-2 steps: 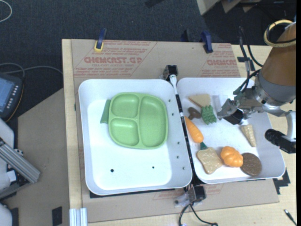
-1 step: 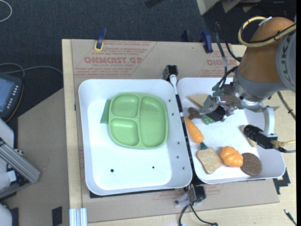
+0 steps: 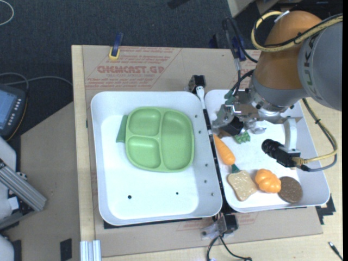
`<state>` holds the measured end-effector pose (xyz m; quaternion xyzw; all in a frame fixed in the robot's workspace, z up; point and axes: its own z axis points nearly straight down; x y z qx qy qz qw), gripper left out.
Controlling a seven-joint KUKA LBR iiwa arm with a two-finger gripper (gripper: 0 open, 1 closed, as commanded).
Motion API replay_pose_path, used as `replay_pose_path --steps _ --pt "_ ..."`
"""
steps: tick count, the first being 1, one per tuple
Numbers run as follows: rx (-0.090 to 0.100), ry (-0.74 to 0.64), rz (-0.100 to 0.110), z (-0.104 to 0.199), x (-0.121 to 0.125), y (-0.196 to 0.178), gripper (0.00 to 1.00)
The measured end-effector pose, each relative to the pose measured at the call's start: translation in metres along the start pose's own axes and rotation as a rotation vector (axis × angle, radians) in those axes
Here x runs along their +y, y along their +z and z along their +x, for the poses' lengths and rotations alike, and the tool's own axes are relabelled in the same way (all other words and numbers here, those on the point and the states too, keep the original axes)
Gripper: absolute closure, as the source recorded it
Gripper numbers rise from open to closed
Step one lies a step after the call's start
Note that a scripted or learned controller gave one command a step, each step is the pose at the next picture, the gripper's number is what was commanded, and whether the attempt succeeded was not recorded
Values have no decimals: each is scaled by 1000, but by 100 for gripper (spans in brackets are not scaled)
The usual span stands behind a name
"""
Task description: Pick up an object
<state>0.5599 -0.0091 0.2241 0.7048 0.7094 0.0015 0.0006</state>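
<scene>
**Arm position.** The arm (image 3: pixel 326 58) enters from the right. It places the end effector (image 3: pixel 235 125) over the far left corner of the right bin (image 3: pixel 311 165), close to the wall that adjoins the left bin (image 3: pixel 106 156). Whether the end effector is open or closed cannot be determined from this angle, nor what, if anything, it holds.

**Right bin contents.**
- A small green piece (image 3: pixel 242 137), possibly a toy vegetable, lies just beside the end effector, toward the bin centre.
- A carrot (image 3: pixel 224 150) lies tilted along the left wall, directly in front of the end effector.
- A bread slice (image 3: pixel 242 185) lies just in front of the carrot's lower end.
- An orange fruit (image 3: pixel 267 180) sits against the right edge of the bread slice.
- A brown disc (image 3: pixel 290 190) sits just beside the fruit, near the front rim.

These last three objects form a row along the front wall.

**Clearance, right bin.** The right-hand strip of floor near the outer wall is bare.

**Left bin.** A green divided plate (image 3: pixel 160 139) rests toward the far right of the floor, near the shared wall. The front half and the left margin are bare floor, well apart from the plate.

**Bin placement.** The two bins stand side by side on the desk (image 3: pixel 141 75), meeting along their inner rims.
</scene>
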Motion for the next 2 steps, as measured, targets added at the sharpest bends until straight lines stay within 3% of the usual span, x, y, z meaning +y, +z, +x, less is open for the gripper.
replay_pose_path --steps 1,2 --pt "-1 1 -1 50 26 4 100" --pt "0 1 0 95 32 3 100"
